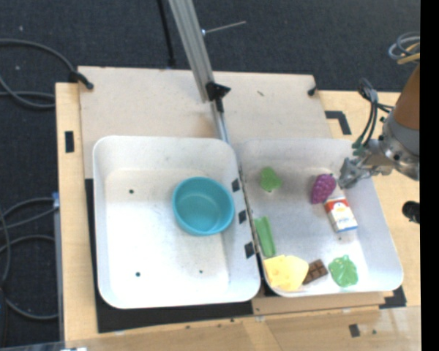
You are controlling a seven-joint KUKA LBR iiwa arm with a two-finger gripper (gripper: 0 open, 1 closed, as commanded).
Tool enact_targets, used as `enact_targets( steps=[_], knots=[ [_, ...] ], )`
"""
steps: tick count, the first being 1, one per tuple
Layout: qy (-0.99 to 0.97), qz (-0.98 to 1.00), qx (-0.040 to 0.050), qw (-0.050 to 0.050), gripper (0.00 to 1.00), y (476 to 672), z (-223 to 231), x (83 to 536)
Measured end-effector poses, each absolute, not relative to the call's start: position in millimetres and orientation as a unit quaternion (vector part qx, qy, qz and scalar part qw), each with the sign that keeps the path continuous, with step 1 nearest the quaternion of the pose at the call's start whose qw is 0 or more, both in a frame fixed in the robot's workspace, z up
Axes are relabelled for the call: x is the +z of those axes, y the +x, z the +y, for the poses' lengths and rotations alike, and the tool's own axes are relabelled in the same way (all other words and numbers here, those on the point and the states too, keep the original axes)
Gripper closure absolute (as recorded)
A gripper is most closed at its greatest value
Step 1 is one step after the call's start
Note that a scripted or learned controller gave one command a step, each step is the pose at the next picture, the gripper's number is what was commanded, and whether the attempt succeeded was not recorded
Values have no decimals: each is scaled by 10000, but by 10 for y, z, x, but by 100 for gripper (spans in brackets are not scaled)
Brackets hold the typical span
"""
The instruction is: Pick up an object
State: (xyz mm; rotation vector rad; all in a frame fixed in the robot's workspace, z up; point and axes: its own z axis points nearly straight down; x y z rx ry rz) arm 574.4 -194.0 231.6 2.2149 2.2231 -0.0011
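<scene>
My gripper (349, 175) hangs over the right bin's (293, 156) far right side, just right of a purple bunch of grapes (323, 187) and above a small white and red carton (341, 215). Nothing shows between its fingers. The right bin also holds a light green piece (270, 180), a long green pod (264, 235), a yellow wedge (285, 271), a brown chocolate piece (317, 270) and a green leafy item (343, 270). A blue bowl (203, 205) sits in the left bin (117, 159).
A slanted metal pole (194, 46) rises from behind the bins' shared wall. The arm's orange band (407, 97) is at the right edge. Cables lie on the dark floor to the left.
</scene>
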Motion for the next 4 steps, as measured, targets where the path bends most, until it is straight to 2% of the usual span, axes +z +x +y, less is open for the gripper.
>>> enact_targets(
  steps=[1, 2, 4],
  knots=[
    [7051, 7091, 0, 5, 100, 5865, -1431, 2233],
    [7044, 7098, 11, 5, 100, 6069, -904, 2223],
    [7039, 7103, 14, -2, 100, 6250, 224, 2205]
  ],
)
